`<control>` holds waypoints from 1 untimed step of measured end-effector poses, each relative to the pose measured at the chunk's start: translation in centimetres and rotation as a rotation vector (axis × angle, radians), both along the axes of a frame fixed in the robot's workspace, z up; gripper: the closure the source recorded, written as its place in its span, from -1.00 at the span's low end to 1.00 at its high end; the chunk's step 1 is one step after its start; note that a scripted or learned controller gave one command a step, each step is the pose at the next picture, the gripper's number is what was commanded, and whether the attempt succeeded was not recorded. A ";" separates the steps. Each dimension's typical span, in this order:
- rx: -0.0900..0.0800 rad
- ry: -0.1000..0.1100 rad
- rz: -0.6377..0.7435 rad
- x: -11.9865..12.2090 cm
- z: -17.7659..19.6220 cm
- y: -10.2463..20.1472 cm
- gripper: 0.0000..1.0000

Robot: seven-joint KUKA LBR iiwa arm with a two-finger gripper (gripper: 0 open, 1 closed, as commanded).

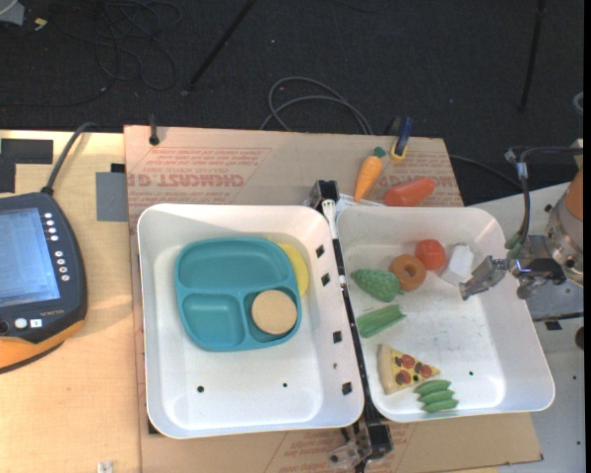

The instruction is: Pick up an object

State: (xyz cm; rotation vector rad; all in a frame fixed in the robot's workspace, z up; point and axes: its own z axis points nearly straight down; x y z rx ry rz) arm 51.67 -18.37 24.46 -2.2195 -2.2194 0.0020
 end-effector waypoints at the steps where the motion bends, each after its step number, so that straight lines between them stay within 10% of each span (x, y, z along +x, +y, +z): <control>1: 0.002 0.004 0.005 3.0 -11.1 0.6 -1.00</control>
